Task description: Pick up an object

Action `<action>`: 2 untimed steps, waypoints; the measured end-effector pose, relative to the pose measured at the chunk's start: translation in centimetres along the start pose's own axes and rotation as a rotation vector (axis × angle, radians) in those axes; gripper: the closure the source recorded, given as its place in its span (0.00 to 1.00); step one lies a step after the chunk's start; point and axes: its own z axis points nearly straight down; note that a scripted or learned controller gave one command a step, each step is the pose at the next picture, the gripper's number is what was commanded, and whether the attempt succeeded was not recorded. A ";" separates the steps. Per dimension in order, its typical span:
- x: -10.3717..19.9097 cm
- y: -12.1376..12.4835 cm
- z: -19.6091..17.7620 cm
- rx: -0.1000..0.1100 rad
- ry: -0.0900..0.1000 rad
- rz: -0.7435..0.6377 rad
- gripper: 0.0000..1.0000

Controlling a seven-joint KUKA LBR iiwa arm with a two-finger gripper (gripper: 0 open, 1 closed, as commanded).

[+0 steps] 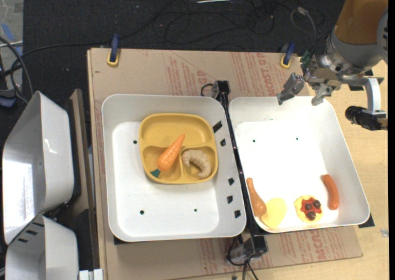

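Down at the near edge of the right bin (345, 149) the sausage (331, 191), drumstick (255, 197) and little pizza (309, 207) are sitting untouched while I'm hovering my gripper (303, 92) over the far rim, fingers spread and grasping nothing, so everything's left.

End effector (303, 92) raised, fingers spread, holding nothing

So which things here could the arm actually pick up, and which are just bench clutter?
Pickable:
carrot and shrimp in the yellow divided plate, left bin
drumstick, yellow disc, pizza piece, sausage, right bin
gripper, open, above the right bin's far edge

Clutter:
yellow clamps
cables
cardboard sheet
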 end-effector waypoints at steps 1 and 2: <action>0.0 0.2 -0.8 -0.012 -0.002 -0.002 0.00; 0.9 0.7 4.2 -0.010 -0.001 -0.004 0.00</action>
